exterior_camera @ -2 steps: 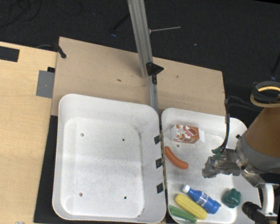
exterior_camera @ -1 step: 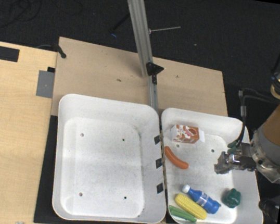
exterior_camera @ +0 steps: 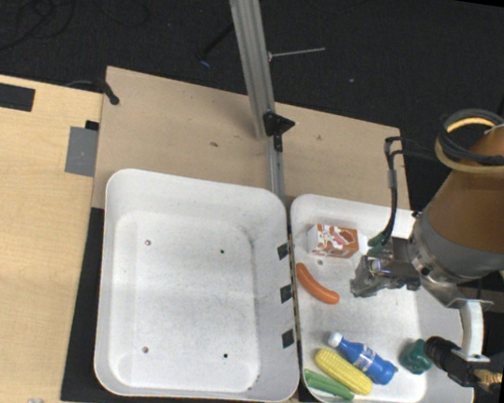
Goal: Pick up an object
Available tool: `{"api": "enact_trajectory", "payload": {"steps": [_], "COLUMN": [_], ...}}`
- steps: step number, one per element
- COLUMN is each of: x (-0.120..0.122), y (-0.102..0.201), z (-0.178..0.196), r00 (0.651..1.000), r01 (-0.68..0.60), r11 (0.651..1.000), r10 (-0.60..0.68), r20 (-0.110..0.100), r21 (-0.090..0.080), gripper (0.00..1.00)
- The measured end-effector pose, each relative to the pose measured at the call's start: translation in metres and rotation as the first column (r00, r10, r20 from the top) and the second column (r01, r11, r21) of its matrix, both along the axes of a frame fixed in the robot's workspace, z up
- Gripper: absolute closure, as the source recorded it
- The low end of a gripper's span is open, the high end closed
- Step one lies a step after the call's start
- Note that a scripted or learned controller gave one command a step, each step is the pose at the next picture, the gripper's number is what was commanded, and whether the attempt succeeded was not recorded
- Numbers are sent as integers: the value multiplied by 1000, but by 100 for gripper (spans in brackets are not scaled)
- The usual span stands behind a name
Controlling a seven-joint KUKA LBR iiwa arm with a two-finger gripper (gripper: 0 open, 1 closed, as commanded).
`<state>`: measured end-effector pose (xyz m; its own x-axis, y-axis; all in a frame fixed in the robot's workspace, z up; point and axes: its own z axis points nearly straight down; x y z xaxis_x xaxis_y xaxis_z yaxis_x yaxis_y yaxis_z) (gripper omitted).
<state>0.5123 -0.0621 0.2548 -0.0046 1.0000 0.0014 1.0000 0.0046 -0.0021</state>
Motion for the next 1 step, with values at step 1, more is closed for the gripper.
{"api": "enact_trajectory", "payload": {"steps": [1], "x": [10], "y": [58], "z": [-16], "r00": [1000], "r01": [0], "r11": [1000], "r10": [0], "r20": [-4], "r21": [1], "gripper": [100]}}
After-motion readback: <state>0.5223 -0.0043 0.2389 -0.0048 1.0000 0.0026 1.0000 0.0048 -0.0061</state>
